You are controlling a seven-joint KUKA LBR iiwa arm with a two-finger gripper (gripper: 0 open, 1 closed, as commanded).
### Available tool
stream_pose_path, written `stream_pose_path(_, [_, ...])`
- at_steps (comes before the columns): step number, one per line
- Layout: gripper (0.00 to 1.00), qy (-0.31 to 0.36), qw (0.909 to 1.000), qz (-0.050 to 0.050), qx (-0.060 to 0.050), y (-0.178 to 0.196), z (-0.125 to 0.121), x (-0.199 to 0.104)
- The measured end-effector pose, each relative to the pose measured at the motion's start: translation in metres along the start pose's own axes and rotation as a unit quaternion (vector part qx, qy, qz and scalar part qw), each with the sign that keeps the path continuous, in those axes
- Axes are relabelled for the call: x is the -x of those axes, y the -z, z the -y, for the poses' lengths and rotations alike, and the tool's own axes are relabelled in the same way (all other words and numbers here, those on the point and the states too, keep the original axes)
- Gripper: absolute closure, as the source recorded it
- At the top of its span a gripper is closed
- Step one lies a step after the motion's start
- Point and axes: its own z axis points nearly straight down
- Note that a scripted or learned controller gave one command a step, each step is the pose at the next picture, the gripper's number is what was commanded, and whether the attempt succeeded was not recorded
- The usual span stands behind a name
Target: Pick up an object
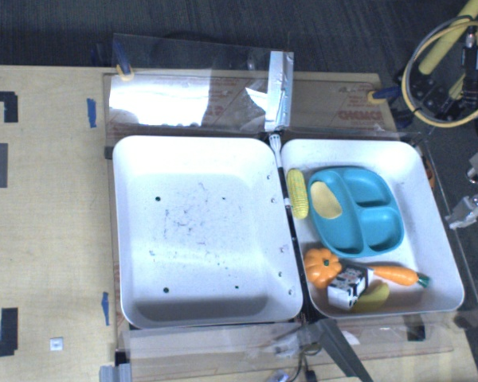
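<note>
Several toys crowd right bin (432, 249), carrot (394, 274) lying lengthwise left-right, down-left of gripper (468, 208) beside bin's right rim, grip state impossible to tell.

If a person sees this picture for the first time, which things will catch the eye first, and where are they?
The bright blue divided plate in the right bin stands out first, with a yellow piece in its left compartment. Beside its left edge lies a yellow toy corn cob, and below it sit an orange toy pumpkin and a toy carrot.
</note>
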Motion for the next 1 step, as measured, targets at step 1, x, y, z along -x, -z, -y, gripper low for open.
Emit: stream_pose_path(1, [1.0,0.194,0.9811,-0.002,-0.002,0.1029,-0.0077,-0.0087])
